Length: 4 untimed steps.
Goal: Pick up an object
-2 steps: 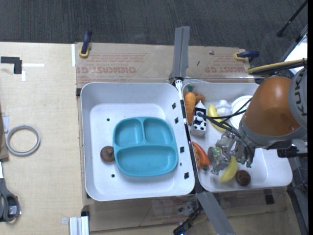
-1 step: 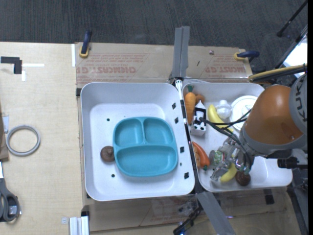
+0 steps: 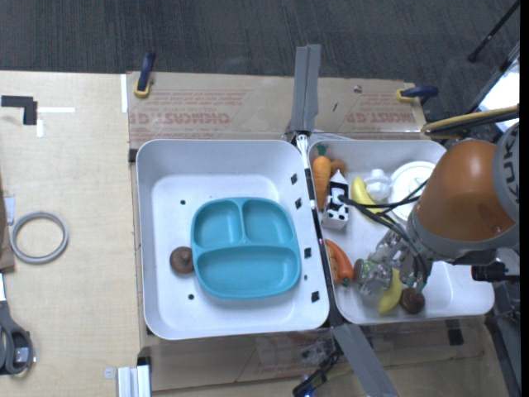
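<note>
Under the gripper [image 3: 388, 265], low in the right bin [image 3: 463, 304], lies a small heap: a yellow banana [image 3: 390, 296] just below the fingers and a dark brown round thing [image 3: 412, 302] touching the banana's right side. The gripper hangs among clear, shiny clutter, and whether it is open, closed or gripping anything I cannot tell. Left of it, an orange-red piece [image 3: 340, 262] lies against the bin's left wall. Up and to the left stands a black-and-white cow toy [image 3: 335, 205], with a carrot [image 3: 321, 172] above it along the same wall. Straight above the gripper a second banana [image 3: 360, 193] curves beside a white plate [image 3: 411, 176], part hidden by the arm's orange band [image 3: 463, 193]. Far to the left, in the other bin [image 3: 157, 222], a teal divided tray [image 3: 245, 246] sits in the middle, with a brown ball [image 3: 181, 260] touching its left edge. Farther left still, on the bench [image 3: 66, 304], lies a grey ring [image 3: 36, 236].
</note>
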Tool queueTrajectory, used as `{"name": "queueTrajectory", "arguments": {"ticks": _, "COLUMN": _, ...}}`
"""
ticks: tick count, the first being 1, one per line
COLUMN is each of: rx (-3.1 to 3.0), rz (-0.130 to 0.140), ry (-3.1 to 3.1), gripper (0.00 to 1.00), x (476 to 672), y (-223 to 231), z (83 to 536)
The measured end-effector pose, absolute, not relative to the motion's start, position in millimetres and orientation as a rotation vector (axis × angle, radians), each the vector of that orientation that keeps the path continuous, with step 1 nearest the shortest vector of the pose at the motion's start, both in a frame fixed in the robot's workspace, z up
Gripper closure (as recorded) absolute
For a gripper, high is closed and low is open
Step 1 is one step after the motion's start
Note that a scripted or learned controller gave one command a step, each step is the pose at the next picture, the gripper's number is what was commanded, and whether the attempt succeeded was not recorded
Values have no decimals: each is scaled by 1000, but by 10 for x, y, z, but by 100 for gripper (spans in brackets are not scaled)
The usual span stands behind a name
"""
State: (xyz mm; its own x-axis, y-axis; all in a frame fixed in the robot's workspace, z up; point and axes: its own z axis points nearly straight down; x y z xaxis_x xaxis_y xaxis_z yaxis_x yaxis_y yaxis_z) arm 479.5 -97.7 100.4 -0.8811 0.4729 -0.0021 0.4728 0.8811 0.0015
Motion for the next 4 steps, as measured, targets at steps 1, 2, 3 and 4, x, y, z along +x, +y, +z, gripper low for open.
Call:
{"name": "queueTrajectory", "arguments": {"ticks": 1, "rx": 766, "rz": 1, "ry": 3044, "gripper": 0, "x": 4795, "y": -977, "z": 1004}}
{"name": "queueTrajectory", "arguments": {"ticks": 2, "rx": 762, "rz": 3, "ry": 3043, "gripper": 100, "x": 4807, "y": -975, "z": 1091}}
{"name": "queueTrajectory", "arguments": {"ticks": 3, "rx": 433, "rz": -1, "ry": 3109, "gripper": 100, "x": 5031, "y": -1757, "z": 1993}}
{"name": "queueTrajectory", "arguments": {"ticks": 4, "rx": 576, "rz": 1, "ry": 3085, "gripper": 100, "x": 5843, "y": -1192, "z": 2224}}
